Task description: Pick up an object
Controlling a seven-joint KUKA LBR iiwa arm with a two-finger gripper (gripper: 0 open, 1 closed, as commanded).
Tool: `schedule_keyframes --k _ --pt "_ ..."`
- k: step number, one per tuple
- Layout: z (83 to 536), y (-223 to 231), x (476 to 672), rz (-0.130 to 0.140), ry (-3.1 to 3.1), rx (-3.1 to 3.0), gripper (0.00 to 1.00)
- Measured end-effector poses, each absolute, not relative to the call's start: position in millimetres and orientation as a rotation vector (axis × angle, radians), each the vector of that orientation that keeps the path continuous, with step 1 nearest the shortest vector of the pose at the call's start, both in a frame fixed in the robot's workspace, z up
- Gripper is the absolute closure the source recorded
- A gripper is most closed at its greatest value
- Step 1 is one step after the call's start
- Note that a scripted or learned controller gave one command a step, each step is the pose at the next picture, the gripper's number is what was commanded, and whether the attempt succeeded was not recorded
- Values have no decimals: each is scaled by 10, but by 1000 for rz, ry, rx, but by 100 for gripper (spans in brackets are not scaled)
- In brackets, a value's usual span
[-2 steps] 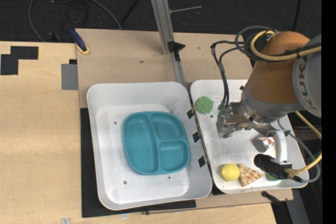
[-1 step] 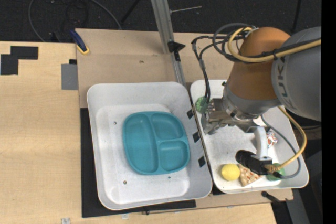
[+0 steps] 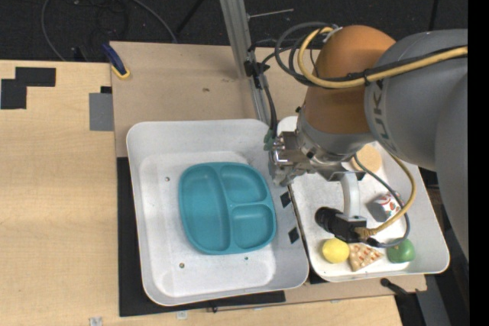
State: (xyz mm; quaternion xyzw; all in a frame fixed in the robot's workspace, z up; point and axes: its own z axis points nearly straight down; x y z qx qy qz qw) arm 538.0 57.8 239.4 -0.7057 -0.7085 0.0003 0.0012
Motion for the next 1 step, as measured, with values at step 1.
schedule_keyframes --k 1 --pt "2254 1109 5494 3 -2225 -2214 100"
